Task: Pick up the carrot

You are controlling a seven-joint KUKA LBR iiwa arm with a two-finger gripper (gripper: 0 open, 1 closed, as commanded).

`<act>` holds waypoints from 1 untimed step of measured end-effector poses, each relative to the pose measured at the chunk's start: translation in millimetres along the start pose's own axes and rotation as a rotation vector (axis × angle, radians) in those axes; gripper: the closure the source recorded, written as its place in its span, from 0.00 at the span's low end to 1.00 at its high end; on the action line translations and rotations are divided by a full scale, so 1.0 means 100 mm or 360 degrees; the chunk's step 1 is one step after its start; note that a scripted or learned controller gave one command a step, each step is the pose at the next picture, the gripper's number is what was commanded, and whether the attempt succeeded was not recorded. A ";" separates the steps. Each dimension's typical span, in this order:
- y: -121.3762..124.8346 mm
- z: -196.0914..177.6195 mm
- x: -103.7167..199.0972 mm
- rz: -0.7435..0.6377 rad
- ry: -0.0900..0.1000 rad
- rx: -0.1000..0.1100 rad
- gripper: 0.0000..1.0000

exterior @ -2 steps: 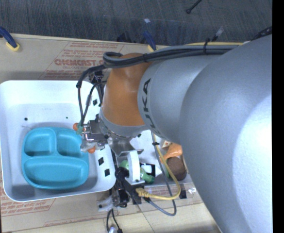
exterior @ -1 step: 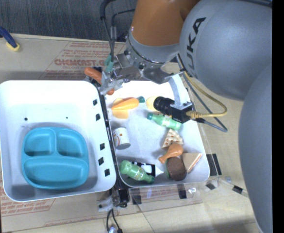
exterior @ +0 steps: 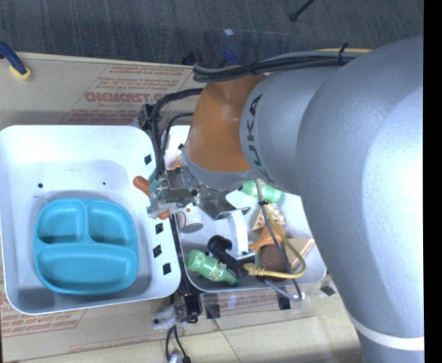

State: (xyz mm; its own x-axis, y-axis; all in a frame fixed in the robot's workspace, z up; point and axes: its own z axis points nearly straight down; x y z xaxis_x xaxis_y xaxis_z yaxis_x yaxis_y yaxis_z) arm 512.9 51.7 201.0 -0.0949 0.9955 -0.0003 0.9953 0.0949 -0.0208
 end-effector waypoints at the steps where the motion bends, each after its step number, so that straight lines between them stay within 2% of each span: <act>1: -0.29 -1.06 -0.71 -0.0615 -0.0014 -0.0032 1.00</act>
